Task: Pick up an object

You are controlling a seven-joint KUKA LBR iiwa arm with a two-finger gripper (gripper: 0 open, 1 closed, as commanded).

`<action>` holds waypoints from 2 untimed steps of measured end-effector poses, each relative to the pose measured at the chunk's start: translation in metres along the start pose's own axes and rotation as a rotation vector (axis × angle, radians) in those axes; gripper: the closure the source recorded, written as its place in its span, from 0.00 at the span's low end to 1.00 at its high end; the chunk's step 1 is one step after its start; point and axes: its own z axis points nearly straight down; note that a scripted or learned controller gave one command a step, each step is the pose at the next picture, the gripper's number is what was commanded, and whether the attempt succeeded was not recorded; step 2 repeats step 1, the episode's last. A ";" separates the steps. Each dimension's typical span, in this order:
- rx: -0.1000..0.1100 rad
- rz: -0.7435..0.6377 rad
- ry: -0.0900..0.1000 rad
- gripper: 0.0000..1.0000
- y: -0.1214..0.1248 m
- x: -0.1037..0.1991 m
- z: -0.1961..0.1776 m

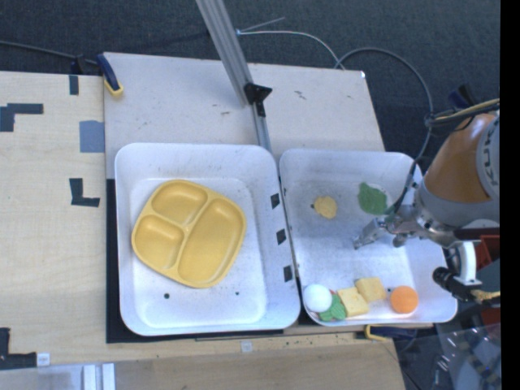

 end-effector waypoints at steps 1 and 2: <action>-0.014 0.001 -0.005 0.00 -0.045 -0.012 -0.094; -0.014 0.001 -0.005 0.00 -0.045 -0.012 -0.094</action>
